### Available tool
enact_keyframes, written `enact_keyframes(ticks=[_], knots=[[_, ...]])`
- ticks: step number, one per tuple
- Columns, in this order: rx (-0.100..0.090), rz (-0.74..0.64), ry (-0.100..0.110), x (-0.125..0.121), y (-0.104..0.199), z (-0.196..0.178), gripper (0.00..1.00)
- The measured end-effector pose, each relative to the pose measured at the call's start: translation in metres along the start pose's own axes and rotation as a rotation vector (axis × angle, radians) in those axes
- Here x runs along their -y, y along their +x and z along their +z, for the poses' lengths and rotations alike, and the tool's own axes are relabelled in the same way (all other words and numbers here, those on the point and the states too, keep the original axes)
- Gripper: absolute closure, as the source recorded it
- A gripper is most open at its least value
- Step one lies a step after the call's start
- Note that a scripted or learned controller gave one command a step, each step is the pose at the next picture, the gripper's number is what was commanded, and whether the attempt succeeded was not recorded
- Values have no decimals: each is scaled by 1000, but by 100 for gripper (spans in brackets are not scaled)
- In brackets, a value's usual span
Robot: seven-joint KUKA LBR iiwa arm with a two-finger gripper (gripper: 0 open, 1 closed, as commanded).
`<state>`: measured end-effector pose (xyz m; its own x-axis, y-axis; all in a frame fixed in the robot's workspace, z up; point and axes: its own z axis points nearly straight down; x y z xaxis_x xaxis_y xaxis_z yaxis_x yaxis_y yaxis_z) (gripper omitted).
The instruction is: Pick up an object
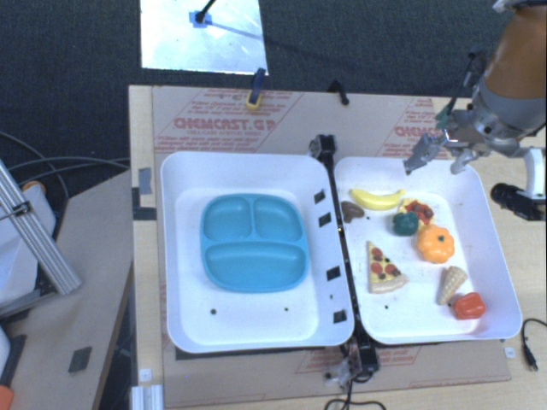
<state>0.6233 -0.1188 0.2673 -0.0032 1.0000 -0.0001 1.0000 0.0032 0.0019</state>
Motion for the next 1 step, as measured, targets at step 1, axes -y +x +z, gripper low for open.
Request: enact_keyframes(ticks=[1], knots=[[2,2,3,17,-9,170,0]])
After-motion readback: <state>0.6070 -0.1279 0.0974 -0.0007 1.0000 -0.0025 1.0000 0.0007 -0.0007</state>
